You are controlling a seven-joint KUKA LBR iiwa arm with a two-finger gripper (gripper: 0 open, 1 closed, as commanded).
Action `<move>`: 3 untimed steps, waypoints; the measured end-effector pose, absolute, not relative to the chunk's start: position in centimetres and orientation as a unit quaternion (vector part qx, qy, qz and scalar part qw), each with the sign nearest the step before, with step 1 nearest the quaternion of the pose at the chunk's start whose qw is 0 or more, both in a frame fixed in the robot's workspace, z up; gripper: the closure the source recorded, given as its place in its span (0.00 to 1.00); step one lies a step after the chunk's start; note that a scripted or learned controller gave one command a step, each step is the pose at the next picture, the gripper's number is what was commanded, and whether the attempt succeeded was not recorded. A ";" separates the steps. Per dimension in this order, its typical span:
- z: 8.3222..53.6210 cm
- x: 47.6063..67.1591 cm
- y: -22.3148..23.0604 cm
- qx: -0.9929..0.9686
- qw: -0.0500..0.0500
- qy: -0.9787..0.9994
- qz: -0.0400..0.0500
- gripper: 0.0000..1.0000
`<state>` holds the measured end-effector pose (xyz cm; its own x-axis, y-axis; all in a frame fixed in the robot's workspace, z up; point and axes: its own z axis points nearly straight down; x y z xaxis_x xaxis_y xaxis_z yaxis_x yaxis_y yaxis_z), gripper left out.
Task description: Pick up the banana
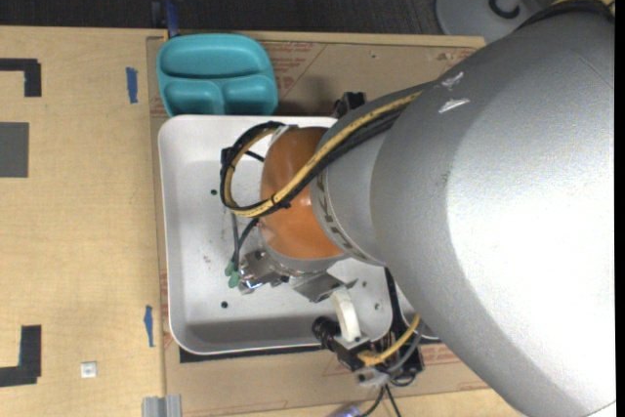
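Note:
My grey arm reaches in from the right and hangs over the left white bin point(186, 210), covering most of its floor. The orange band point(293, 200) above the wrist faces the camera, with black and yellow cables looped around it. Below the band, the gripper's metal body point(259, 276) points down into the bin near its front left part, with a small green piece beside it. Whatever lies under the arm is hidden. The bare bin floor to the left of the wrist bears only a few dark specks.
A teal divided tray point(217, 73) stands on the bench just behind the bin. The wooden bench top point(78, 210) stretches to the left, marked with blue tape and black corner marks. A grey stand base point(479, 5) sits on the floor at the back right.

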<state>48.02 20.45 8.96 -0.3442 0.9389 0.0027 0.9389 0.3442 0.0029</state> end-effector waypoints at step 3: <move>11.8 48.1 20.6 -0.574 -0.001 -0.819 -0.003 1.00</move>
